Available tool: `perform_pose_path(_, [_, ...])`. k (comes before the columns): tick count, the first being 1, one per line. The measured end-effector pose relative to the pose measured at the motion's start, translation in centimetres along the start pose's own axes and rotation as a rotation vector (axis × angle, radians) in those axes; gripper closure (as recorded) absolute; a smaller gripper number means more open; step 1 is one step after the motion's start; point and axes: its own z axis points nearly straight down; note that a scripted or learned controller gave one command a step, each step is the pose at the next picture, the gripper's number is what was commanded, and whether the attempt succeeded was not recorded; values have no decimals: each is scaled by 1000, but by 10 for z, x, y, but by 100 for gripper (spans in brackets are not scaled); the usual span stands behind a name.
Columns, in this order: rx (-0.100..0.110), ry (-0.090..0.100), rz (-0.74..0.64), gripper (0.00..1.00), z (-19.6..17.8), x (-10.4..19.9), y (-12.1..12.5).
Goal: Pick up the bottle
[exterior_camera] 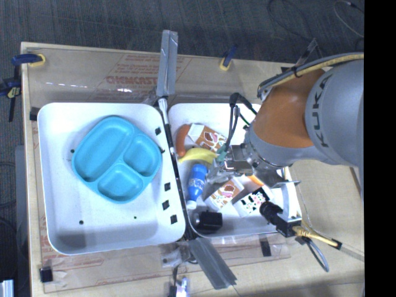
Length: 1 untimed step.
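While the arm (309,116) leans in over the right bin (204,111), the gripper (218,173) sits low among the clutter, just right of the bottle (197,182). Its metal parts are a tangle from above; spread of the jaws cannot be told, and nothing is seen held between them.

Bottle: small, blue body, white cap end toward the near side. Lies on its side along the left wall of the right bin, close against the divider. Banana (198,156) touches or nearly touches its far end. Small black object (208,219) just beyond the cap end. Printed snack packets (226,192) crowd its right flank, partly under the gripper; another packet (207,138) lies farther back beside a reddish-brown item (181,140).

Left bin (55,166) holds a blue divided plate (117,156), well apart from the work.

Handling, as a guess: looks like light plastic, stiff enough to take a squeeze, but round and smooth, so it will likely roll or squirt out if pinched off-centre. Best hold seems across the middle of the body, fingers set either side of its width, square to its long axis. Trouble: the bin wall on the left leaves little room for a finger, and a packet on the right could get caught in the close.
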Motion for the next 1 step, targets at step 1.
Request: perform_pose_path(1, [4, 1, 440, 100, 48, 41, -1])
